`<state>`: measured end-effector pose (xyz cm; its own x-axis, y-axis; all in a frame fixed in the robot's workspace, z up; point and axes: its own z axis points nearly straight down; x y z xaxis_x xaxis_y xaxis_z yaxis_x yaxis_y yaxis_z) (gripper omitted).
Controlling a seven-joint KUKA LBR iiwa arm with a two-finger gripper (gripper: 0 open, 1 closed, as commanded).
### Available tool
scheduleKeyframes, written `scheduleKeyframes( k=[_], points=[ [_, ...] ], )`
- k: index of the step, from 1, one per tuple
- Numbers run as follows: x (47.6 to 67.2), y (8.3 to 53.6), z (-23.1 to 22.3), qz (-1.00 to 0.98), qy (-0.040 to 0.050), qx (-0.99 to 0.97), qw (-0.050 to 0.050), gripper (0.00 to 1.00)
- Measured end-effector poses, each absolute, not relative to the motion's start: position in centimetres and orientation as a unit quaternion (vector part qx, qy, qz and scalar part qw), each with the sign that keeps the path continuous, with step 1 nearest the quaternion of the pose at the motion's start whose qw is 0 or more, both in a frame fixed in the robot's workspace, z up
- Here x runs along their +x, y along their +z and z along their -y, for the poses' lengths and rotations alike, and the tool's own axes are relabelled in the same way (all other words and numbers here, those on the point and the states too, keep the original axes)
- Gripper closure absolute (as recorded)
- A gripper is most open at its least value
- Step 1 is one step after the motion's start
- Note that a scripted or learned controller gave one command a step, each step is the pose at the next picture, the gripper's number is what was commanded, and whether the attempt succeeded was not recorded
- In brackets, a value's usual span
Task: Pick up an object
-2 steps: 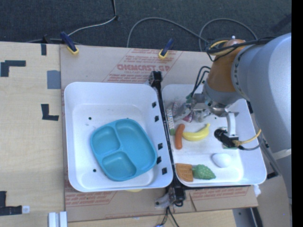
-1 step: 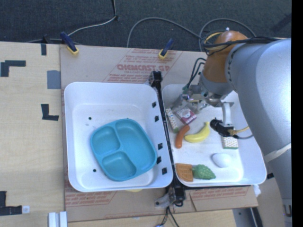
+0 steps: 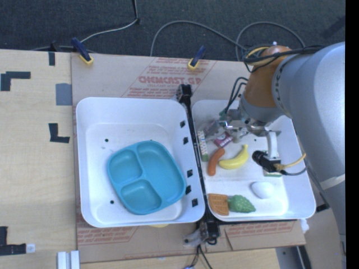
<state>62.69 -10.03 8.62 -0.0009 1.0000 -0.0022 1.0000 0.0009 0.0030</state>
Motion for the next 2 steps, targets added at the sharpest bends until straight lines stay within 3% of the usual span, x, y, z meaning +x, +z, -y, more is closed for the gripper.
scheduleKeyframes(
  k=[1, 2],
  points=[
    [62.6, 9.5, 10.0, -0.708, -0.001, 0.706, 0.001, 1.0],
    [57.1, 18.5, 8.2, -0.708, -0.0001, 0.707, 0.0, 1.0]
  ],
)
